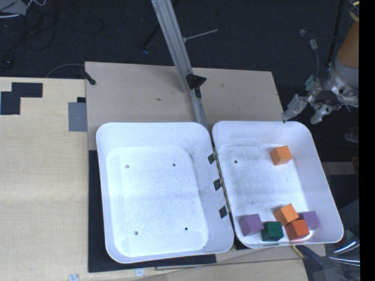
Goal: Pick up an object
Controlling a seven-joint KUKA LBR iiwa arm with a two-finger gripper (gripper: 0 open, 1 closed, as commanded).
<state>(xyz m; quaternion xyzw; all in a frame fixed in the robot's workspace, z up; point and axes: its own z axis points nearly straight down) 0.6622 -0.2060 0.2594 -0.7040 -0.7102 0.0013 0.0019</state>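
The right bin (258, 134) holds several small blocks. An orange block (281, 155) lies alone near its far right side. At the near right corner cluster a purple block (251, 223), a dark green block (272, 231), an orange block (286, 213), a red-orange block (297, 229) and a small purple block (310, 219). My gripper (306, 110) hangs at the right, above and just beyond the right bin's far right corner, fingers spread open with nothing between them. The arm's orange band (350, 47) rises above it.
The left bin (153, 186) sits beside the right one, joined by black clips (217, 183) along the shared edge. A slanted aluminium rail (177, 51) runs from the back down to the bins. Cables lie on the dark floor behind.
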